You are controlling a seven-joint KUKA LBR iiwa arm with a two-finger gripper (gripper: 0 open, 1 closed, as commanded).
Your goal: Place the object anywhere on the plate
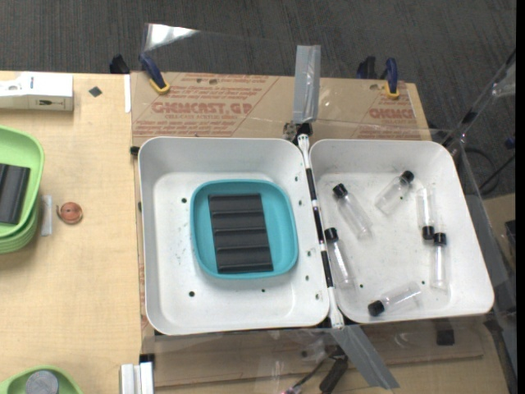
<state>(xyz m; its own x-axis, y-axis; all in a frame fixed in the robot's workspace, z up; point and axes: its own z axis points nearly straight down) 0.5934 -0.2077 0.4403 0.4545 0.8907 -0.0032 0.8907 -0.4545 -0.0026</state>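
Note:
A teal plate [283, 220] with a dark ribbed insert [239, 232] lies in the middle of the left white bin [164, 245]. Several clear vials with black caps lie scattered in the right white bin [467, 220]: one [350, 207] at the upper left, one [393, 190] near the top middle, one [424, 212] toward the right, one [439, 263] by the right wall, one [395, 299] at the front, and one [337, 255] along the left wall.
A cardboard sheet [213, 97] held by clamps lies behind the bins. On the wooden bench to the left sit a green tray [25, 187], a white box [37, 93] and a small round orange piece [70, 213]. A metal strip [306, 84] stands between the bins at the back.

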